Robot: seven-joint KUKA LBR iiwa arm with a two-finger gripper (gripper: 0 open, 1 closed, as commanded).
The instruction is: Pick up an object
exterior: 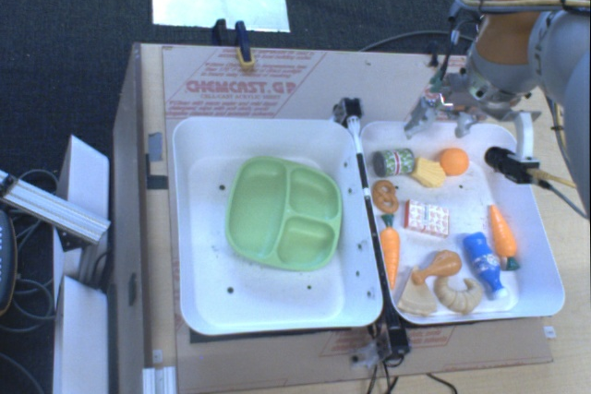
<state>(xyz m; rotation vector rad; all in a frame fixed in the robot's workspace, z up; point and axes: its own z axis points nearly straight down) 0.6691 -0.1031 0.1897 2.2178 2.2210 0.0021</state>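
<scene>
My gripper (438,119) hangs over the far rim of the right bin (536,291), its fingers spread open with nothing between them. Just in front of it lie a small can (394,162), a yellow cheese wedge (428,172) and an orange (453,161). Further toward the front are a pretzel (385,195), a red-and-white packet (427,219), two carrots (390,256) (501,232), a blue bottle (483,265), a drumstick (437,267), a croissant (459,292) and a bread wedge (417,296).
The left bin (199,291) holds a green divided plate (284,213). A black fitting (506,163) juts over the right bin's right rim. Cables trail behind the arm at the bench's far right.
</scene>
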